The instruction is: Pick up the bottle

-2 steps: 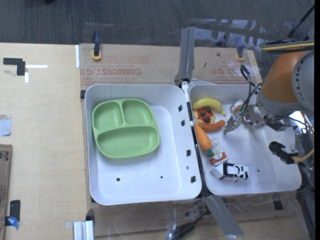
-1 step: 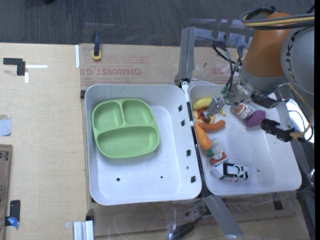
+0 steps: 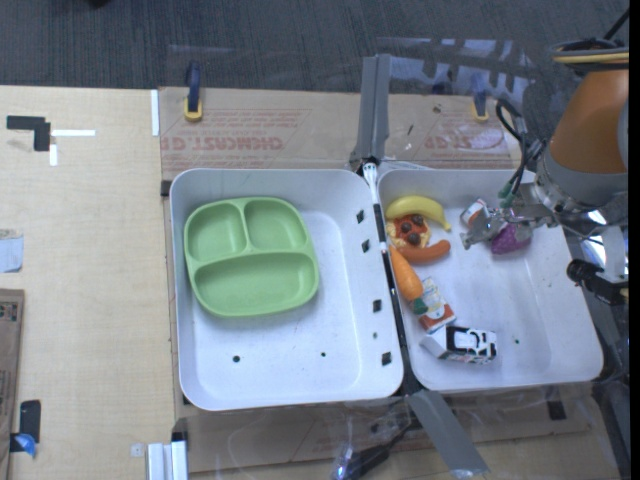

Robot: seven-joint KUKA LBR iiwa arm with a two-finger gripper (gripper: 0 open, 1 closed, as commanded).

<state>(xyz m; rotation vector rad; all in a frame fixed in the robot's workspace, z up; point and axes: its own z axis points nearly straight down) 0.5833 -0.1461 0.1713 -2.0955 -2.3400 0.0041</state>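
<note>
A grey-and-orange arm's claw [image 3: 484,224], its state unreadable here, hovers in the right white bin [image 3: 560,358]; the small orange-capped bottle [image 3: 432,306] lies well apart, needing a centred, level approach.

Green divided plate [image 3: 251,255] sits in the left bin [image 3: 290,383]. Over in the right bin [image 3: 540,358]: banana [image 3: 417,207] at the top, carrot [image 3: 406,275] along the divider, purple item [image 3: 510,238] near the back.
</note>
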